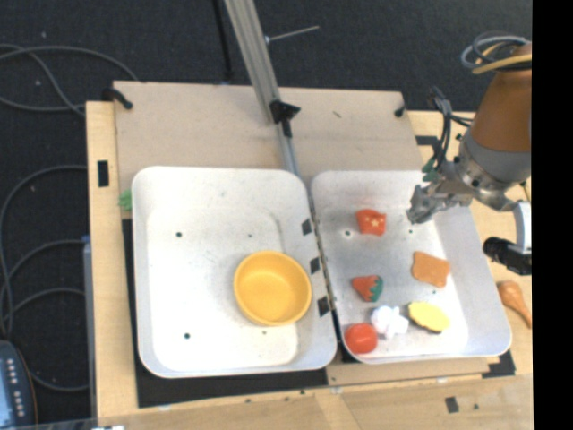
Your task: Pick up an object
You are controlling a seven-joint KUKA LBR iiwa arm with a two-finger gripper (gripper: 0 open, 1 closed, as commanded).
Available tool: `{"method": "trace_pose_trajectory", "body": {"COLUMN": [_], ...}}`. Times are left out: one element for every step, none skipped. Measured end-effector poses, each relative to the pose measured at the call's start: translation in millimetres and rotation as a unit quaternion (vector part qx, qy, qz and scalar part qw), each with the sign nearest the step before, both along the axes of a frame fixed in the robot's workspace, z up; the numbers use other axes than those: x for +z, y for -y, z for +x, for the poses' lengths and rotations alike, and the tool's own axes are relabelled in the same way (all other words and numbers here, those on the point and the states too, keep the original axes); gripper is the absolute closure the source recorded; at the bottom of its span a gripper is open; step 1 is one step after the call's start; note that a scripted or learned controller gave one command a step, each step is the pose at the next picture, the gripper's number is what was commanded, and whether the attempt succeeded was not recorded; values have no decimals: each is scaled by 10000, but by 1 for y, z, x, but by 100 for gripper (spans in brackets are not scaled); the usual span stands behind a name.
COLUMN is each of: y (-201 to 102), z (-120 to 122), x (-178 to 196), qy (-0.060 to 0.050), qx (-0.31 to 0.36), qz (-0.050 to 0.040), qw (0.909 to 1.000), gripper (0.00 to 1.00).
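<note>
A pale wooden bench point(206, 128) stands on dark carpet, carrying two shallow white bins side by side. The left bin point(179, 213) holds a yellow bowl point(272, 288) near its near-right corner, leaving the far and left parts of its floor bare. The right bin point(466, 249) holds the small things: a red-orange piece point(371, 222) toward the far middle, an orange block point(431, 269) near the right wall, a red and green strawberry-like toy point(367, 286) near the middle, and along the near edge a red ball point(361, 337), a white lump point(388, 320) touching or just beside it, and a yellow piece point(429, 316) to their right. The far-left part of this bin's floor is open, as is the strip between the red-orange piece and the strawberry toy.

The arm reaches in from the right, and its pincer point(421, 206) sits over the far-right part of the right bin, just right of the red-orange piece and apart from it. Nothing is seen between its fingers; whether they are spread or pressed together cannot be told. A metal post point(255, 47) slants across the far bench toward the gap between the bins.
</note>
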State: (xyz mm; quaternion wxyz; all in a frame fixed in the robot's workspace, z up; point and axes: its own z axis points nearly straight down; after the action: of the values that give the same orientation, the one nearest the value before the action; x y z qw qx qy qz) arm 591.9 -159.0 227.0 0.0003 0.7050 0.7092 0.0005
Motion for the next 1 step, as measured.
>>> {"method": "trace_pose_trajectory", "body": {"y": [-41], "z": [-10], "x": [0], "qy": [-1], "qx": [-1], "qz": [0], "qw": [10000], "gripper": [100]}}
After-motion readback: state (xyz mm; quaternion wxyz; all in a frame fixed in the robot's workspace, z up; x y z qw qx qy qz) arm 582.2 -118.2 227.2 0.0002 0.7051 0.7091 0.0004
